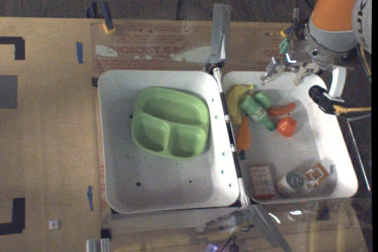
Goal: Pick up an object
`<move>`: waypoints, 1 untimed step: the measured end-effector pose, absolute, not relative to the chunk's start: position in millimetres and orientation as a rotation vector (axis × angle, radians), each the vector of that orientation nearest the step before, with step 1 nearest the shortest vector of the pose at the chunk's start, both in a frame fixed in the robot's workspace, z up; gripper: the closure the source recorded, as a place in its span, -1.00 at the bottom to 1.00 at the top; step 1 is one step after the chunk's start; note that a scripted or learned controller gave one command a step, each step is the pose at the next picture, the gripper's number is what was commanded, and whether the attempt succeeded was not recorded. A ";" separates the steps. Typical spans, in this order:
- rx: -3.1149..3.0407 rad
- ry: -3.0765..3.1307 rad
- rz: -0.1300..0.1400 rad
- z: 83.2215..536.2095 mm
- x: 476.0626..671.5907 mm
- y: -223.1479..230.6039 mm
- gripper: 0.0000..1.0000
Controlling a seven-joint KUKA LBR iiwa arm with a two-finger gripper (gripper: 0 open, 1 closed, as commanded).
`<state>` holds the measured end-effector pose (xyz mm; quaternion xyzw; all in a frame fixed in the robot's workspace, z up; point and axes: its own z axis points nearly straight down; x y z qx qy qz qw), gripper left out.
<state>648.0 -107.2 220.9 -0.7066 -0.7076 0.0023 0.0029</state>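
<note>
Tool (pixel 287 69) open, empty, over right bin's (pixel 348 177) far edge; green bottle (pixel 258 110), banana (pixel 237 98) just below.

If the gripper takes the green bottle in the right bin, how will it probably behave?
The green bottle looks like rigid toy plastic, so probably stiff and light. Its rounded, smooth body may slip or roll. It lies against the banana and the carrot, so these may shift too.

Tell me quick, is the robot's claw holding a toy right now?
Gripper: open, holding nothing, above the far edge of the right bin.
</note>
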 end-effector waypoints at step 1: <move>-2.067 -2.363 0.002 92.0 636.5 -118.6 -1.00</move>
